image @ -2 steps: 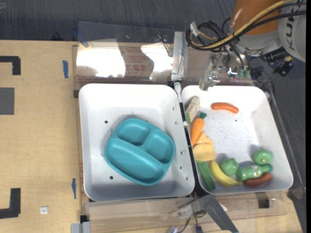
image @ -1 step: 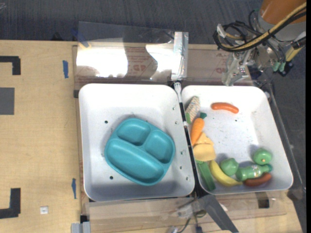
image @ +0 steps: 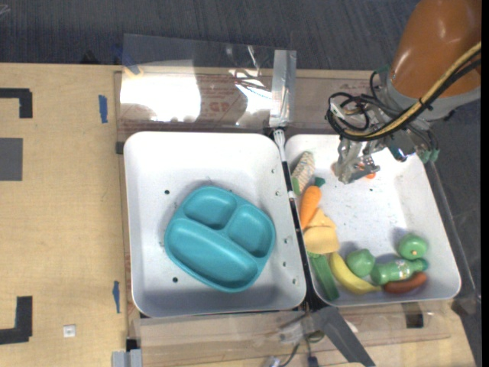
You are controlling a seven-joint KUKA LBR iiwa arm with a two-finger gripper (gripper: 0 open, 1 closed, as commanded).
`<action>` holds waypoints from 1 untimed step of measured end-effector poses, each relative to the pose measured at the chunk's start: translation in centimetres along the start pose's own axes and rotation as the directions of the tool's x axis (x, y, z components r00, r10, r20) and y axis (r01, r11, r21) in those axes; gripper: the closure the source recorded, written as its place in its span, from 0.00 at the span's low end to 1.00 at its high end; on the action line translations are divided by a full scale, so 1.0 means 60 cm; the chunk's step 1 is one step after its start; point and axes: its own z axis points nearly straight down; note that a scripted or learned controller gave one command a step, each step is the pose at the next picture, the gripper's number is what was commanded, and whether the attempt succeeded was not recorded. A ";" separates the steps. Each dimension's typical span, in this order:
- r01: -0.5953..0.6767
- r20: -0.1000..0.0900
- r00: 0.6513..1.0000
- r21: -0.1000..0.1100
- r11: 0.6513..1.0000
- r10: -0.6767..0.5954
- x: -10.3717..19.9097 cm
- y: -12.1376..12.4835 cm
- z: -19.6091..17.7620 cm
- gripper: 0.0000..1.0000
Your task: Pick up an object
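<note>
Wooden bench [image: 53,205], two white bins | tool [image: 353,170] above right bin [image: 439,205], finger state unclear | toy carrot [image: 309,203] at its left wall: light, rigid, slick; grip mid-body

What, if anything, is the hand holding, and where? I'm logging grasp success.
Cannot be told: the hand is low in the right bin, with something small and orange beside it.

Teal tray [image: 220,237], orange carrot [image: 309,205], white bins [image: 145,205].
</note>
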 end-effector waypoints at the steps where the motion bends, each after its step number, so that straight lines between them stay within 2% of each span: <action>1: -0.027 0.007 1.000 0.000 1.000 0.027 -0.123 0.058 -0.058 1.00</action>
